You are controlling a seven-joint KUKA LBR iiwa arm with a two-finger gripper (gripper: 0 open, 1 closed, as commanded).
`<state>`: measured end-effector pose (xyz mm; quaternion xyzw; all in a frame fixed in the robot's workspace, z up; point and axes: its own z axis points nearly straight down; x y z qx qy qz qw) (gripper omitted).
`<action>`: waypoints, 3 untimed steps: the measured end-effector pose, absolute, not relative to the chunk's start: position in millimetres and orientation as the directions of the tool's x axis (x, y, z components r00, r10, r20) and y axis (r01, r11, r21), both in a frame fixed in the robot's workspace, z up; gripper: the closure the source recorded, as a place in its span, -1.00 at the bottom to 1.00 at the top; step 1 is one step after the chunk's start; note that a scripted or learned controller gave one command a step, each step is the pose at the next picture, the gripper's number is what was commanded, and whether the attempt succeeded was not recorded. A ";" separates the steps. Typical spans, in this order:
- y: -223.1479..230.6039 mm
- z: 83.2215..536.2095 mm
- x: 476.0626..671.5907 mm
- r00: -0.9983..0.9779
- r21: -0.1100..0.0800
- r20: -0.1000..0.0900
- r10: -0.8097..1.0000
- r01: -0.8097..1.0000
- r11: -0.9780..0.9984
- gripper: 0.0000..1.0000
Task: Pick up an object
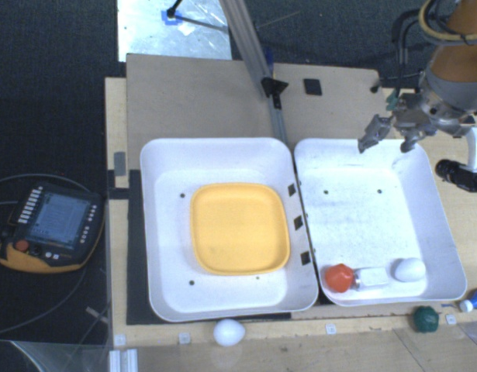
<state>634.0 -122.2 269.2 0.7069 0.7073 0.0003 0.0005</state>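
My gripper point(388, 141) hangs over the far edge of the right bin point(378, 208), its two fingers spread apart with nothing between them. A yellow square plate point(240, 228) lies flat in the left bin point(168, 177). Along the near wall of the right bin sit a red-orange ball point(339, 277), a small white block point(372, 277) and a white egg-shaped object point(409, 270). All three are far from the gripper, toward the front of the bench.
A white egg point(229, 332) lies on the bench in front of the left bin. A dark green ball point(425, 318) and a blue-tipped item point(475, 301) rest at the front right. A teach pendant point(50, 231) sits at the left. A metal rod point(250, 37) slants at the back.
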 end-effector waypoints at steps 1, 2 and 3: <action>-121.5 227.7 632.9 0.000 -0.002 0.000 1.000 1.000 0.000 -1.00; -125.0 174.1 641.5 0.000 -0.003 0.000 1.000 1.000 0.000 -1.00; -124.6 111.6 639.4 0.000 -0.004 0.000 1.000 1.000 0.000 -1.00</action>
